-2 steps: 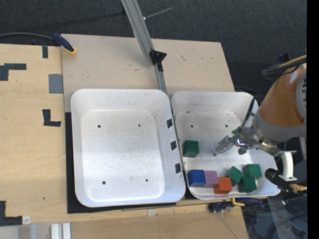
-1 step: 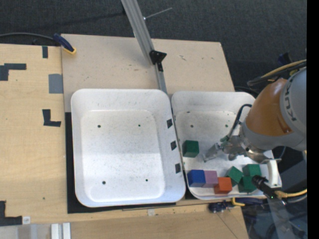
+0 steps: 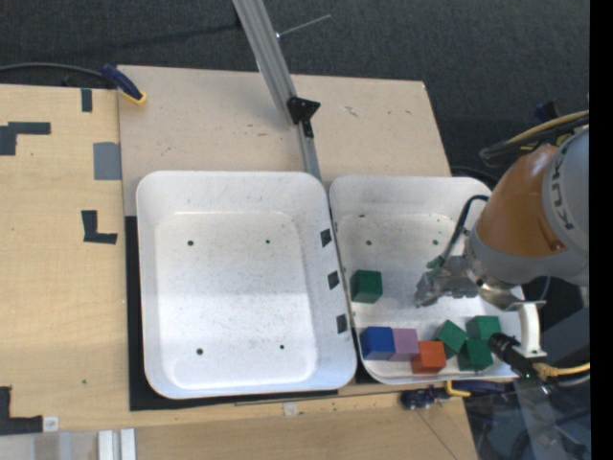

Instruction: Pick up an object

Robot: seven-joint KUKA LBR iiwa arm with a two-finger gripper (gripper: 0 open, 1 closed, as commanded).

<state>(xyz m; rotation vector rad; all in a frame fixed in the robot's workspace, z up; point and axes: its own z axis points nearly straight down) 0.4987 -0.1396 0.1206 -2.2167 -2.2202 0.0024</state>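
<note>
Although the arm is already lowered into the right bin, nothing looks picked up yet, so I judge that the task is at its early part: the grasp and the lift are both left to do.

Going from left to right, the left bin (image 3: 153,257) comes first on the bench (image 3: 192,113), and I see no object inside it. Next to it, touching at the rims, is the right bin (image 3: 402,192), which has all the objects. One green cube (image 3: 366,285) lies alone near the left wall. Along the near edge there is a row: a blue cube (image 3: 377,341), a light purple block (image 3: 406,340), an orange cube (image 3: 430,356), and then a group of green blocks (image 3: 466,340) close together at the near right corner.

The end effector (image 3: 433,286) hangs over the bin floor, between the lone green cube and the green group, apart from both. Whether it is open or closed I cannot tell, and no object is seen in it.
</note>
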